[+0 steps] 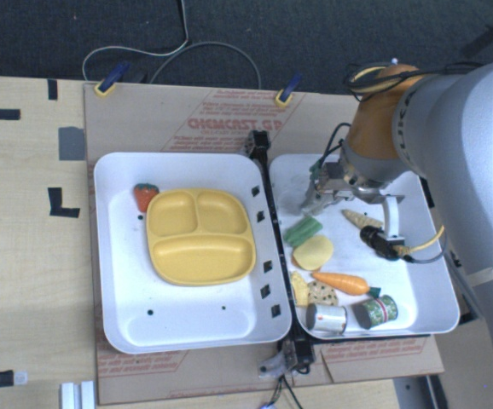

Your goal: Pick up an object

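While the gripper (319, 196) is being held low over the far left part of the right bin (426, 313), its state is being obscured by the slant of the view, and whether it is spread or pressed together cannot be told. Just near of it, a green ridged piece (302, 230) is being seen lying slantwise on the smooth white floor, apart from the gripper. A pale yellow rounded disc (313, 252) is being touched by that piece on its near side. To the right of the gripper, a pale, tapered, banana-like piece (357, 220) is lying.

Nearer still, an orange carrot (340, 282), tapering to the left, is being shown beside a yellow block (313, 293) speckled with dark dots. At the near wall, a shiny metal can (327, 318) and a green-labelled can (376, 310) are lying on their sides; the label's print is too small to be read.

In the left bin (114, 313), a glossy yellow divided plate (201, 234) with three compartments is resting, and a red strawberry-like piece (146, 196) with a green top is lying just beside its far left corner.

Both bins are being carried by a brown cardboard sheet (221, 118) bearing red printing, which is too blurred to be read.
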`<state>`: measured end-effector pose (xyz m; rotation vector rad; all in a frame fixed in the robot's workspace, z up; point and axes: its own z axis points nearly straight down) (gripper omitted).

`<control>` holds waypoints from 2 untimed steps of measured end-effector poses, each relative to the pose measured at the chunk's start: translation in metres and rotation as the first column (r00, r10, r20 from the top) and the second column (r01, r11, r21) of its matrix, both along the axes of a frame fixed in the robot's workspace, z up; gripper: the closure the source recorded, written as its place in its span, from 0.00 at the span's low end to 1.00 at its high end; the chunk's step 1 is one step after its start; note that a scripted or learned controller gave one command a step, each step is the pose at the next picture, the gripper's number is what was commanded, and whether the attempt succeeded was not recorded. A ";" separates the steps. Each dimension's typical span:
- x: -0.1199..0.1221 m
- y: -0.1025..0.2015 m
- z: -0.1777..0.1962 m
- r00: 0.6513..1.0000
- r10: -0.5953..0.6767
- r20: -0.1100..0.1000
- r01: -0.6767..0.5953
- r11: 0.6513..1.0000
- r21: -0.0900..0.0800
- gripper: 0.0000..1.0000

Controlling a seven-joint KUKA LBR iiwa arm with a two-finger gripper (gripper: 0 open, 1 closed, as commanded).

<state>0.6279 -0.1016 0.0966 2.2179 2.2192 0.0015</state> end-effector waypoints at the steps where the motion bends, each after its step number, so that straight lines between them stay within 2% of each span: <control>1: 0.000 0.000 -0.001 1.000 0.000 -0.001 0.000 1.000 0.000 0.00; 2: -0.065 -0.002 -0.009 1.000 0.000 0.003 0.000 1.000 0.001 0.00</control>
